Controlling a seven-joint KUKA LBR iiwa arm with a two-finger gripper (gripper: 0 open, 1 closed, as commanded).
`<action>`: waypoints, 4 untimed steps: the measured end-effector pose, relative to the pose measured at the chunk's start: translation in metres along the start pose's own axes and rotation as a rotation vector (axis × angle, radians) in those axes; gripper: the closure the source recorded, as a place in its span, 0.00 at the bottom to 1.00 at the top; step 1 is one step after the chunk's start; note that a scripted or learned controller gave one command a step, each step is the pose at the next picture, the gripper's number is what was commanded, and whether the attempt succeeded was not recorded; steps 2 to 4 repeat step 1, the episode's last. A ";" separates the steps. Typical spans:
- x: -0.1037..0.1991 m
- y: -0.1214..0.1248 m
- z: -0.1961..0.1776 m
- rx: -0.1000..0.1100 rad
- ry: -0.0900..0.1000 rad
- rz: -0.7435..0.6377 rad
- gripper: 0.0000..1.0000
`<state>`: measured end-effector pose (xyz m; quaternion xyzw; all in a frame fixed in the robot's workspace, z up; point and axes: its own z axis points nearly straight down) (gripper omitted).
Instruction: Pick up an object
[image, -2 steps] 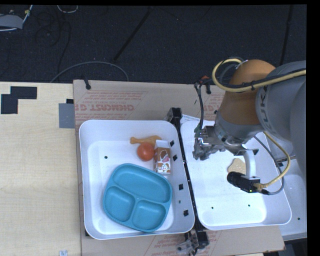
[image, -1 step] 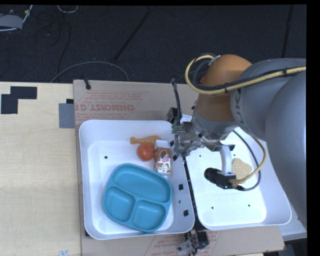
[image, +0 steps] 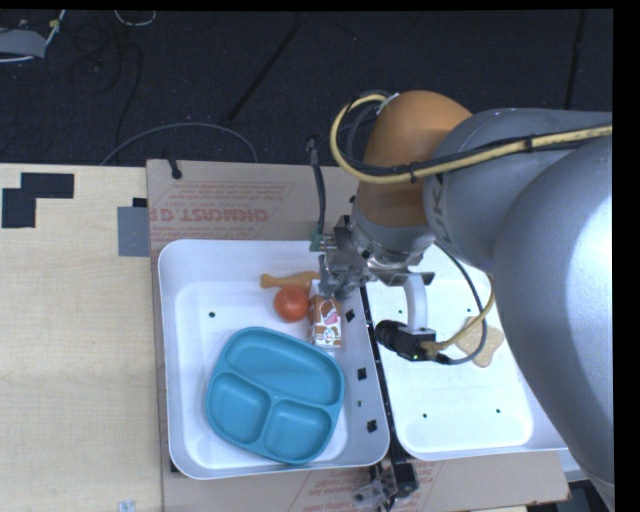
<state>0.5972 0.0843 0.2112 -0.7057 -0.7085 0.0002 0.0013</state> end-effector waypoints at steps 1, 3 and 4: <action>-0.001 -0.001 0.000 0.002 -0.003 0.000 0.00; -0.001 -0.001 0.000 0.002 -0.003 0.000 0.00; -0.001 -0.001 0.000 0.002 -0.003 0.000 0.00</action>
